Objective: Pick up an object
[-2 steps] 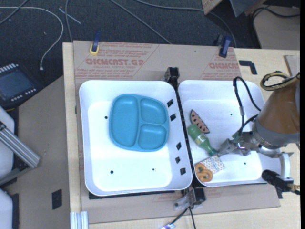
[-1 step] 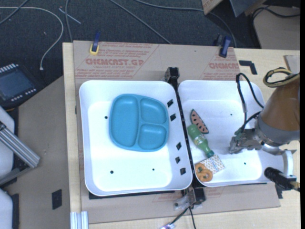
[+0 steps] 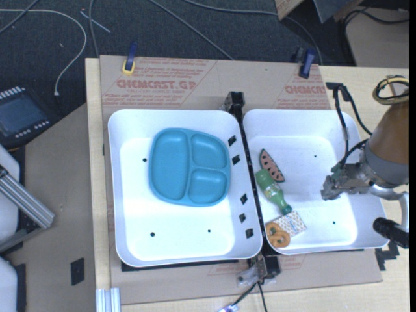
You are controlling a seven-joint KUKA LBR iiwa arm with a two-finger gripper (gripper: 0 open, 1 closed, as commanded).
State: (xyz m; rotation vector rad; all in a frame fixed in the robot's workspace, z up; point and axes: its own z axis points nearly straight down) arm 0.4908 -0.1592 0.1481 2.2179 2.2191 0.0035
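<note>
Gripper point(image 3: 330, 191) hangs low over the right bin point(image 3: 305, 125), its state impossible to tell. Well clear of it, by that bin's divider wall, lie a watermelon slice point(image 3: 269, 164), a glossy green bottle point(image 3: 273, 190) and a flat patterned packet point(image 3: 285, 228). A smooth blue sectioned plate point(image 3: 188, 166) sits beyond that wall.

A robotics lab: a board-topped bench point(image 3: 195, 77) held by blue clamps point(image 3: 130, 57) carries two white bins point(image 3: 123, 174), with loose cables point(image 3: 58, 18) trailing over grey carpet and a monitor point(image 3: 19, 112) nearby.
</note>
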